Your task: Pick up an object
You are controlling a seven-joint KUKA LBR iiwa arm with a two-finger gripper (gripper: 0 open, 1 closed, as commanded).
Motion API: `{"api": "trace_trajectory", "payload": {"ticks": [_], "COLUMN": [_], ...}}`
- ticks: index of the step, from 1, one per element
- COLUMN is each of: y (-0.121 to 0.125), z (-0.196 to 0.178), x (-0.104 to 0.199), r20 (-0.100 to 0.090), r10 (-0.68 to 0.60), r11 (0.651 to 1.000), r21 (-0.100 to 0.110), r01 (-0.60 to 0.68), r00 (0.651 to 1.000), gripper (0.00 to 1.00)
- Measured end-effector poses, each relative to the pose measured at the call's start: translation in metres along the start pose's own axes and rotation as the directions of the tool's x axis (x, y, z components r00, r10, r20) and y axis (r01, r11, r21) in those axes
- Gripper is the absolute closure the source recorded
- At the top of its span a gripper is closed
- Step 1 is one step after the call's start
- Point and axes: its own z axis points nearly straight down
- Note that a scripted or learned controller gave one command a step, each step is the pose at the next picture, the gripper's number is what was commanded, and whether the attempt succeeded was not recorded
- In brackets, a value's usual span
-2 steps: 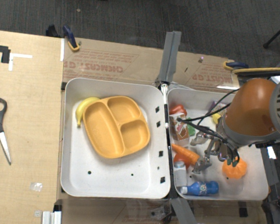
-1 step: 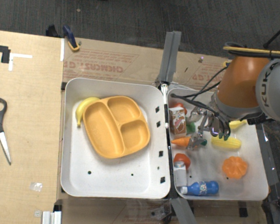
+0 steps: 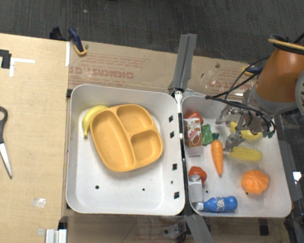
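The tabletop [image 3: 21, 148] spreads across the left and lower frame, bearing two white bins side by side. The left bin [image 3: 81, 191], at centre frame, holds an orange divided plate [image 3: 125, 136] with a banana [image 3: 91, 116] tucked against the plate's upper-left edge. The right bin [image 3: 278, 202] sits at right of centre. The arm [image 3: 282, 75] enters at the upper right, its orange band above the wrist, and hangs over that bin's upper part.

The gripper [image 3: 240, 131] is low in the right bin's upper half, just above the corn cob [image 3: 246, 153] and beside a yellow object [image 3: 252, 135] half hidden under it. How far it is spread cannot be told, nor whether anything is in its grasp.

Lower in the bin lie an orange fruit [image 3: 255, 182], a blue bottle [image 3: 220, 204] along the bottom wall, a carrot [image 3: 217, 157] near the middle, a red carton [image 3: 193, 131] by the left wall, and a small green piece [image 3: 208, 135] beside it. Scissors [image 3: 0, 135] lie at far left.
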Motion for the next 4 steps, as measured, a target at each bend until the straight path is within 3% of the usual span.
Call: {"api": "trace_trajectory", "payload": {"ticks": [1,2,3,4], "y": [0.064,0.070,0.065,0.065], "z": [0.002,0.001,0.002,-0.008], "x": [0.047,0.088,0.064,0.063], "r20": [-0.006,-0.006,-0.005,-0.001], "r10": [0.144,0.204,0.166,0.163], "r11": [0.990,0.979,0.986,0.987], "r21": [-0.002,0.001,-0.001,0.000], "r01": [-0.144,-0.204,-0.166,-0.163], "r00": [0.990,0.979,0.986,0.987], "gripper": [0.00,0.00,0.00,1.00]}}
